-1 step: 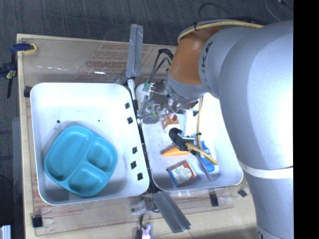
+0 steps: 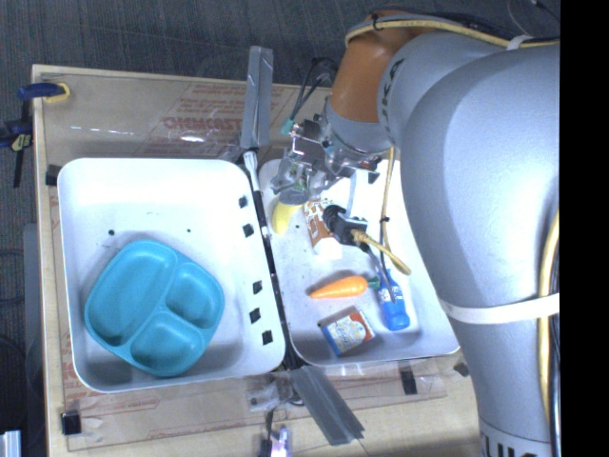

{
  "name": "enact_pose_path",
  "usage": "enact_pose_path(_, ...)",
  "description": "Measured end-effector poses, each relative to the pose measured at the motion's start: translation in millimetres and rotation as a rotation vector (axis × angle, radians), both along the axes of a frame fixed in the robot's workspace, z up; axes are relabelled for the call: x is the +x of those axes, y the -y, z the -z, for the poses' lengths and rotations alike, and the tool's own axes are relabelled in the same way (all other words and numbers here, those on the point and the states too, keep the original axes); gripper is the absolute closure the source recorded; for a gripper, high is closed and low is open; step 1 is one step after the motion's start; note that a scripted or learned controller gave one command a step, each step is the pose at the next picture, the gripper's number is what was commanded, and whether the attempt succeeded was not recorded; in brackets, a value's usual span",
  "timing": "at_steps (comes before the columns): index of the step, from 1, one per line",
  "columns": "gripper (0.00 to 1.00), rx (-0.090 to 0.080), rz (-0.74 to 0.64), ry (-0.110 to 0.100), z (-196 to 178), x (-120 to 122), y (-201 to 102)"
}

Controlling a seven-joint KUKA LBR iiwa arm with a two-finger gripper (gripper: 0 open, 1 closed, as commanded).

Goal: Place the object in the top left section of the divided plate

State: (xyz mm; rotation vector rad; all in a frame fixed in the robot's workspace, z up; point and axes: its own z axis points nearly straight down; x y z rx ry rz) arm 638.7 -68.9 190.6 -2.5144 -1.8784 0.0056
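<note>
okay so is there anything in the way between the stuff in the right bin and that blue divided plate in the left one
Yes: the raised walls where the two bins meet run between the right bin's carrot and the blue divided plate. Anything carried over must clear them. The left bin's floor around the plate looks bare. The gripper is over the right bin's far end.

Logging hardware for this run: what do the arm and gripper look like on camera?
The arm is bulky, rounded and pale grey, with an orange band above the wrist. A thin yellowish cable runs along its upper edge. The gripper is a small assembly of bare metal parts and dark wires.
</note>
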Motion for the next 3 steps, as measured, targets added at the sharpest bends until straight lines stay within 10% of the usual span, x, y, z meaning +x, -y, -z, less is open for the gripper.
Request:
enact_pose_path(2, 1.00, 0.000, -0.101, -0.001, 0, -134, -118)
enact_pose_path(3, 0.00, 0.000, -0.099, 0.000, 0, -134, -117)
